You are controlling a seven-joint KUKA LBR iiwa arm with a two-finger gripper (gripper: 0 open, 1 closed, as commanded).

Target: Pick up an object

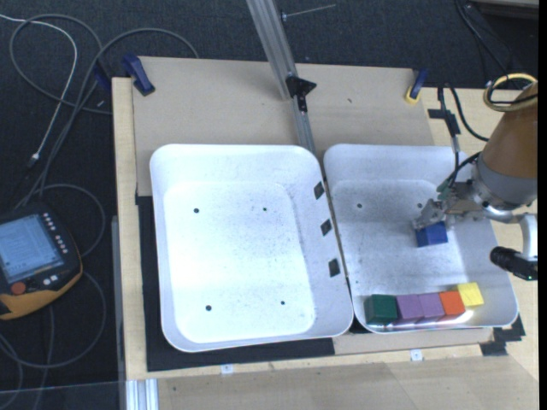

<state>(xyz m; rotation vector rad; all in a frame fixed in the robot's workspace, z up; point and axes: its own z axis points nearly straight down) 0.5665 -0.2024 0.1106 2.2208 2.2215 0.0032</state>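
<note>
The claw (430, 220) is reaching into the right bin (376, 171) from the right side, low over the bin's floor. A blue block (432, 235) is sitting directly under its tip, in the middle-right part of that bin; the claw's lower end is overlapping the block's top edge in the camera view. Whether the block is actually lying between the claw's two prongs or just beneath them cannot be told, and whether the claw is standing apart or closed cannot be told either, since that area is small and blurred.

Along the near wall of the right bin, a row of blocks is lying side by side, touching or nearly touching: a green block (382, 307) at the left end, then a purple block (416, 307), an orange block (450, 302), and a yellow block (471, 295) at the right end. This row is lying well apart from the blue block and the claw.

The left bin (171, 171) is sitting just beside the right one, their inner rims meeting in the middle of the wooden surface (214, 101). The grey arm with its orange band (515, 148) is entering above the right bin's right edge.
</note>
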